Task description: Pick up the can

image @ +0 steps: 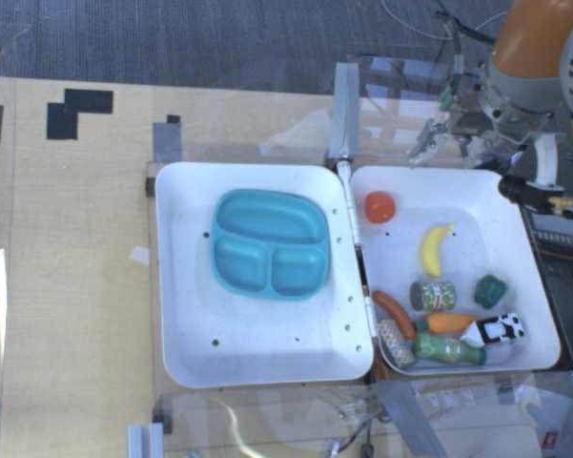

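The can [433, 296] lies hemmed by banana [436, 248], sausage [394, 306] and carrot [449, 323]; spread fingers [425, 144] (empty, at the far rim) could snag a neighbour.

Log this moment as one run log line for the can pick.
step: approach | claw: above right bin's far edge, holding nothing | can: on its side in right bin, beside banana, untouched | blue tray: left bin

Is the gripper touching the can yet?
Apart. The camera view shows the gripper up at the right bin's far rim, while the can lies near the bin's front, with bare white floor and the banana between them.
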### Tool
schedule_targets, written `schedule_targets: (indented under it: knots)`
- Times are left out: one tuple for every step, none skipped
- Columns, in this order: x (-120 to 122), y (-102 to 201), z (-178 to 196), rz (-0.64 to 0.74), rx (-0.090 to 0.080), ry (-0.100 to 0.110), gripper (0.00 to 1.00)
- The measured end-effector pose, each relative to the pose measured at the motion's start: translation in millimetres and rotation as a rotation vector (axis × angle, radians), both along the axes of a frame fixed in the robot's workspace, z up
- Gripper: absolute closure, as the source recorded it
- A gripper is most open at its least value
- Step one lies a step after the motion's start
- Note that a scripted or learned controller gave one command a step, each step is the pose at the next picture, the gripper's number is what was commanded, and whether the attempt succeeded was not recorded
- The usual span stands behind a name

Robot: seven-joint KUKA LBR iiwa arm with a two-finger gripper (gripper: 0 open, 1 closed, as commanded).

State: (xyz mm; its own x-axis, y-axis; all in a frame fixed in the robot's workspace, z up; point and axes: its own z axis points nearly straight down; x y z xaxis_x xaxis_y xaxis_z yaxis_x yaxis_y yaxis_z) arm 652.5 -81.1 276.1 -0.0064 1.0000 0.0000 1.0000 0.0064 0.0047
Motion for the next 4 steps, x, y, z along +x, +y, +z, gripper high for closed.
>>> schedule_targets:
  knots:
    - [17, 39, -90, -0.103, 0.001, 0.001, 0.0]
    - [-40, 88, -90, 0.132, 0.0, -0.001, 0.0]
    - [-101, 82, -90, 0.312, -0.001, -0.001, 0.0]
    - [-102, 75, -90, 0.321, -0.001, -0.001, 0.0]
